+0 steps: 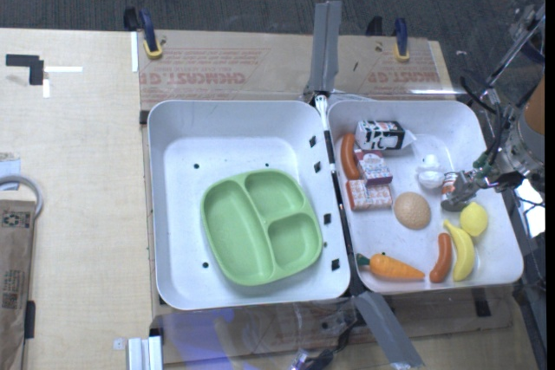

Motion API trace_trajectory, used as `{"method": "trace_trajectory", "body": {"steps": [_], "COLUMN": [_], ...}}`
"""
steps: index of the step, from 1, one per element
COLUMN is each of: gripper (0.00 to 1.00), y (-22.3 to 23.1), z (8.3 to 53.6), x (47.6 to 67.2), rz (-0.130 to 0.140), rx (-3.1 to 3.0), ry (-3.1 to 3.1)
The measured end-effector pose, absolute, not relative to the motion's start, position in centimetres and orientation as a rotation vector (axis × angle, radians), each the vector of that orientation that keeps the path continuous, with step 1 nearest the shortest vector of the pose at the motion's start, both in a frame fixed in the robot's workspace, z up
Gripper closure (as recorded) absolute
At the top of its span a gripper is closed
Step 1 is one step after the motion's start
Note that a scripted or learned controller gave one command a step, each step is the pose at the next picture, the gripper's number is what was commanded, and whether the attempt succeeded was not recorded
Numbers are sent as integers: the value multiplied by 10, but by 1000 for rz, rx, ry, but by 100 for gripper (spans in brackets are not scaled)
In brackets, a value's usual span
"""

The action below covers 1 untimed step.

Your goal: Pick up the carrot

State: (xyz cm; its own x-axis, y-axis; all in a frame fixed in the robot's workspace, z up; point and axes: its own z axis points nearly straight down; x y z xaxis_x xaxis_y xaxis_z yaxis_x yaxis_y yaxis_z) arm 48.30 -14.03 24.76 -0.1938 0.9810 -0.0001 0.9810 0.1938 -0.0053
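Observation:
The carrot [395, 268] is orange with a green tip and lies along the front edge of the right bin [468, 119], pointing left to right. My gripper [457, 191] hangs low over the right part of that bin, above and to the right of the carrot, close to the lemon [473, 219] and a small white object [430, 178]. Nothing shows between its fingers, and the carrot lies well apart from it.
In the right bin lie a banana [462, 250], two sausages [441, 258] [349, 157], a brown egg-like ball [413, 210], a milk carton [381, 135] and small red-and-white boxes [369, 185]. The left bin [173, 186] holds a green divided plate [262, 225].

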Motion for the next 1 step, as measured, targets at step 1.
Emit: {"method": "trace_trajectory", "body": {"steps": [1], "gripper": [100], "y": [-104], "z": [88], "x": [477], "rz": [4], "rx": [-1904], "ry": [-2491]}}
